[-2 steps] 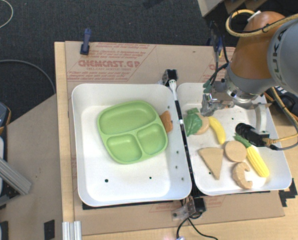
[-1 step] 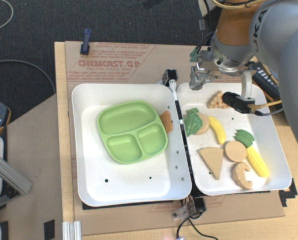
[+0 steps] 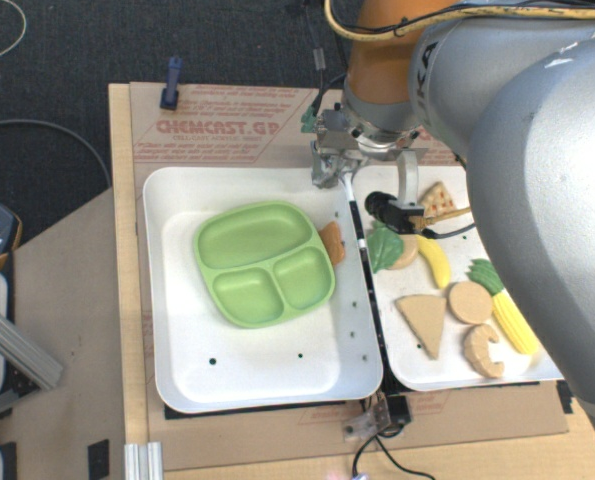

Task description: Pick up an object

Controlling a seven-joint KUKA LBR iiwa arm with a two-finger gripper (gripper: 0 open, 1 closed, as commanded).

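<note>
Reading "CHEMCAST GP", red lettering crosses the brown board (image 3: 217, 118).

Single fixed overhead camera, both bins viewed at a slant.

The bench is viewed from above, tilted toward 12 o'clock, from a middling height. The left bin (image 3: 167, 298) is seen centrally; the right bin (image 3: 477, 380) is cut off toward 3 o'clock. The arm (image 3: 517, 98) is seen nearest the lens, entering from 2 o'clock. Dark floor is visible at 9 to 12 o'clock.
</note>
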